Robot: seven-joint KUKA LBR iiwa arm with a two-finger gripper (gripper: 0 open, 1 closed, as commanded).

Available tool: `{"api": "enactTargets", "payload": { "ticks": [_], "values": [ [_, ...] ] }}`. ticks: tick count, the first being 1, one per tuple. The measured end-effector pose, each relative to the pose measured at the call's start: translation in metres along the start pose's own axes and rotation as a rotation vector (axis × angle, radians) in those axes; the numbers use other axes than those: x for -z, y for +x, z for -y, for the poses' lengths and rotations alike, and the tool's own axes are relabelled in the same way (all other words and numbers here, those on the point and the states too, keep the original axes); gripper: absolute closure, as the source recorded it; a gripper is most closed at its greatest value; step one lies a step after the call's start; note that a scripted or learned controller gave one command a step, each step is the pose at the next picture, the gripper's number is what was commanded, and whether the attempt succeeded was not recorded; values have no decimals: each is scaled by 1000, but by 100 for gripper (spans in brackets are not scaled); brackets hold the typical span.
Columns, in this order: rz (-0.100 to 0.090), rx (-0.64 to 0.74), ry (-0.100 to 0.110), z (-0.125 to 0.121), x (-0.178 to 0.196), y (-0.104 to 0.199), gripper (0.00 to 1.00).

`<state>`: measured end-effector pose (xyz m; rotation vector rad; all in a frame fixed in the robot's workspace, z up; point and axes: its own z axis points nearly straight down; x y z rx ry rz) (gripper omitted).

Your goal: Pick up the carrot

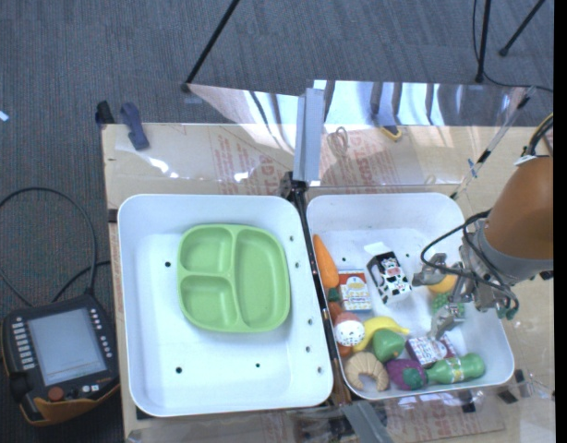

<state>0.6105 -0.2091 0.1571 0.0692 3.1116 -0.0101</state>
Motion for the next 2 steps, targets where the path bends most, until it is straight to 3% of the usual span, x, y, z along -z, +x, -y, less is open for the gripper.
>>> {"api": "enactTargets", "payload": {
  "ticks": [1,2],
  "values": [
    [-38,-11,-10,7,-67,50,0],
    [-21,-71,-8,-3,-70,26,0]
  ]
}}
